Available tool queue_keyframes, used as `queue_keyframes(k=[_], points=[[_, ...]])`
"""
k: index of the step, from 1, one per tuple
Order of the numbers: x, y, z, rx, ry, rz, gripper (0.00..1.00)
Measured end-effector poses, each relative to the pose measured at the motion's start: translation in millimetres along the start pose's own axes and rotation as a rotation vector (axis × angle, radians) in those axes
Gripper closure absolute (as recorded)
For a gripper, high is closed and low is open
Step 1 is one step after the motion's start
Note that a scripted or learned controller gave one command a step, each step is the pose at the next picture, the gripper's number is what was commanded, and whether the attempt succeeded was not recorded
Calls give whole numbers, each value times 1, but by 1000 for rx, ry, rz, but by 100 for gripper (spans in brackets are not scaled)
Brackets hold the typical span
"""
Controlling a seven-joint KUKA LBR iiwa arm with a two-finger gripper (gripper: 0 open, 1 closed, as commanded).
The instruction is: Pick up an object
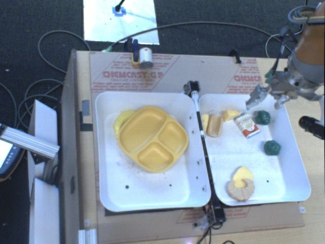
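Right bin (297, 179): beige ring (240, 189), two green balls (272, 147), red-white carton (247, 125). Left bin (109, 187): yellow divided tray (152, 139). Hand (266, 99) spread, released, above the carton.

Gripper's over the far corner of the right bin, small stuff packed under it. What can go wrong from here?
1. The gripper, fingers spread, hovers close to the small red-and-white box and a dark green ball; closing may catch both or nudge one away.
2. The ball is round and may roll off toward the right bin's far wall.
3. A descent near that wall risks a finger striking the rim.
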State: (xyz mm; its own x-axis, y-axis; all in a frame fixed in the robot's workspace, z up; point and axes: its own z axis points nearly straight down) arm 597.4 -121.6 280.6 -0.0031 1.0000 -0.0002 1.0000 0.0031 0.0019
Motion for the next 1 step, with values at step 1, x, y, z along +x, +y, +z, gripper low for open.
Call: queue_keyframes(k=[1], points=[[54,39,80,2,1,-1,0]])
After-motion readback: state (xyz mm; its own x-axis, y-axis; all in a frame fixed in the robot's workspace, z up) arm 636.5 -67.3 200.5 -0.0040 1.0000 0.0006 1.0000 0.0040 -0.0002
